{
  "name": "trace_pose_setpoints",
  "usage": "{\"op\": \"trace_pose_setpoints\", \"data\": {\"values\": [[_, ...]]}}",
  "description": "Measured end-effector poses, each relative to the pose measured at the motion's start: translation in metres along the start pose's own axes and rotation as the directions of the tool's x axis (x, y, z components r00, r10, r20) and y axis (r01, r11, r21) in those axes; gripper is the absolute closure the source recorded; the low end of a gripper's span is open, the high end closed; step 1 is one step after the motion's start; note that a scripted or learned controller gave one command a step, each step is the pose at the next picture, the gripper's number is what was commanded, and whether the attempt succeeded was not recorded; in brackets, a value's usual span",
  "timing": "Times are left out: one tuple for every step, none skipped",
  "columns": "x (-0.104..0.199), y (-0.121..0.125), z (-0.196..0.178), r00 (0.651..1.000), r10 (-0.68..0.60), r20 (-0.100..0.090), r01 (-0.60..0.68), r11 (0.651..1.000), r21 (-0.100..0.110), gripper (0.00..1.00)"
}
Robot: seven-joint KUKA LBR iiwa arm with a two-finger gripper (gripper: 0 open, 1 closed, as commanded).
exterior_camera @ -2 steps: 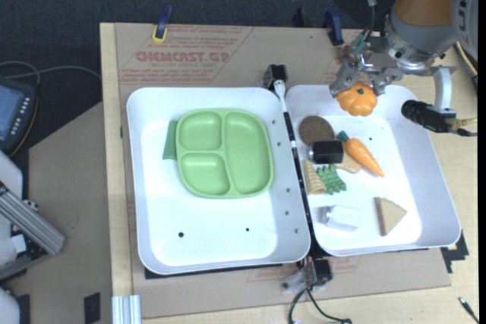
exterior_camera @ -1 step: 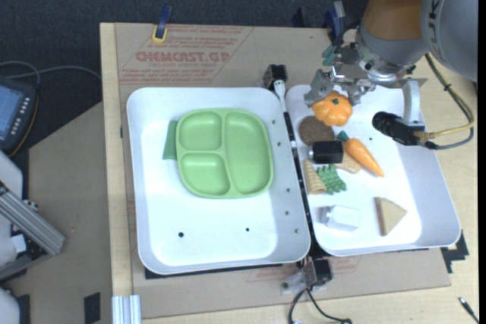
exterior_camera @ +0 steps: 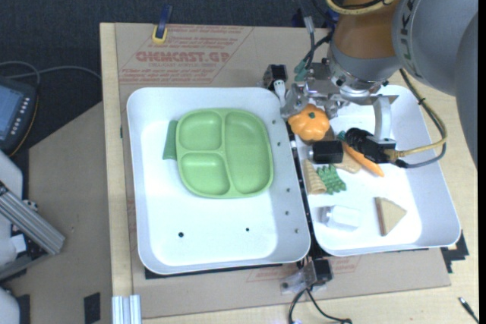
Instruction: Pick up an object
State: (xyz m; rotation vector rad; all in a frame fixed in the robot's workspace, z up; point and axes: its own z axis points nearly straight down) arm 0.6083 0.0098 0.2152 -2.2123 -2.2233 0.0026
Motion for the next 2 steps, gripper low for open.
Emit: {"op": "trace_pose_setpoints", "data": {"values": [[0.028,-0.017,-0.018,1.000,0.001,0.000,-0.001,1.000,-0.003,1.00],[0.032,-0.016,0.001,1.000,0.004,0.002,-0.004,1.000,0.000,1.00]]}}
